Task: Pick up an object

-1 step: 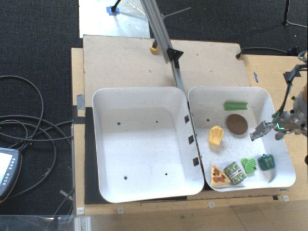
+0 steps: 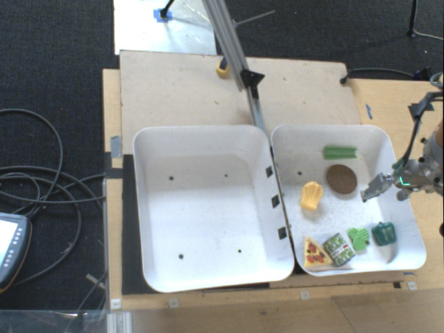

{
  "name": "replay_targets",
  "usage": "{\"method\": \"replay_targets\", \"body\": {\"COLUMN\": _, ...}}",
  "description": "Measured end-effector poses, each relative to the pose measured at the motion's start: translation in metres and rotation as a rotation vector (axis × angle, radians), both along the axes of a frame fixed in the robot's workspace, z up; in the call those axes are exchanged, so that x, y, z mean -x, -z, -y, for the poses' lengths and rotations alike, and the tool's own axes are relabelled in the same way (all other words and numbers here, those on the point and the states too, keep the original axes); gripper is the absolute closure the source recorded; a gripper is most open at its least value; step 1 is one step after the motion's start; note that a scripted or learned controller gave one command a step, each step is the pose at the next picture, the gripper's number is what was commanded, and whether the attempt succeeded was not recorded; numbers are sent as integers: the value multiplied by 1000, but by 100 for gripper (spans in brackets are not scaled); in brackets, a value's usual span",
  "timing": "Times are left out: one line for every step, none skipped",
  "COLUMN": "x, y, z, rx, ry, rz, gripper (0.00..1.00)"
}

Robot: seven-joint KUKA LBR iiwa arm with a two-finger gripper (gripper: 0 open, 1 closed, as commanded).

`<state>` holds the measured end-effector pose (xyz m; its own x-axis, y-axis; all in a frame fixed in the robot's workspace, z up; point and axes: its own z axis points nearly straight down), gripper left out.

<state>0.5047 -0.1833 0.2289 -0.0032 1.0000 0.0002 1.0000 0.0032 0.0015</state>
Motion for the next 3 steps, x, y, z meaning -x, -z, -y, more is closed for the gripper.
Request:
{"method": "replay_targets", "body": {"x": -8, "y": 58, "z": -3, "rx": -2, "ry": 2, "rz": -5, "gripper": 0}}
{"method": "replay_targets", "body": {"x": -11, "y": 106, "z": 5, "rx": -1, "ry": 3, "rz": -5, "gripper": 0}}
{"method": "replay_targets", "body": {"x": -10, "y": 140, "z": 5, "rx": -1, "ry": 2, "rz": -4, "gripper": 0}}
